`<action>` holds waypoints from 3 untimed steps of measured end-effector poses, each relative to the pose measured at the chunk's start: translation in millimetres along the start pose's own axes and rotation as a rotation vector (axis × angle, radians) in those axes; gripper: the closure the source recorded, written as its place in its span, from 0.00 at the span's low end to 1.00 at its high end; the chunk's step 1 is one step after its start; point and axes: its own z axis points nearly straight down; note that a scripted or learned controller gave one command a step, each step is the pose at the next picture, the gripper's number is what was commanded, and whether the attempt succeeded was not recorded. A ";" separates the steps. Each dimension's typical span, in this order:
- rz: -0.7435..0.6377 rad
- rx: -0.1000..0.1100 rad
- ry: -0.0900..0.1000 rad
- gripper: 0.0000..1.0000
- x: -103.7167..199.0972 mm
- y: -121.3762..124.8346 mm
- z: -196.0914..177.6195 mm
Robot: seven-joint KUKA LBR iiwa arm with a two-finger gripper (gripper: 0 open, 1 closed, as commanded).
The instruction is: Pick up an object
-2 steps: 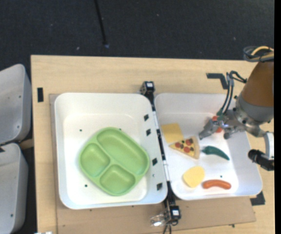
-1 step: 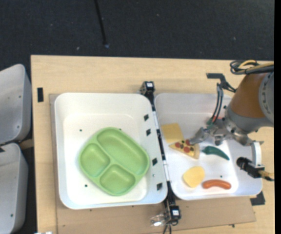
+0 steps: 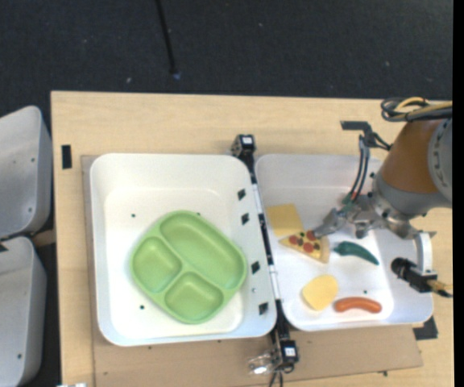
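The right bin [image 3: 296, 168] holds several toy foods. A yellow cheese square [image 3: 283, 217] lies near its left wall, and a pizza slice [image 3: 309, 245] with red dots lies just below it. A dark green pepper-like piece [image 3: 356, 252] is to the right of the slice. A pale yellow round piece [image 3: 320, 293] and a red sausage [image 3: 357, 305] lie near the front. My gripper [image 3: 334, 223] hangs low over the bin, just right of the pizza slice's upper end. Nothing visible is held in it.
The left bin [image 3: 111, 176] holds a green divided plate [image 3: 188, 266]. The arm's orange band [image 3: 409, 164] and grey wrist cover the right bin's far right side. A black part [image 3: 409, 274] sticks out by the bin's right wall.
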 end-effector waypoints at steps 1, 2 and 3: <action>0.004 -0.007 -0.001 1.00 -1.0 1.8 -11.8; -0.007 0.001 0.000 1.00 -3.0 9.8 -74.7; -0.008 0.002 0.000 1.00 -4.7 11.3 -128.7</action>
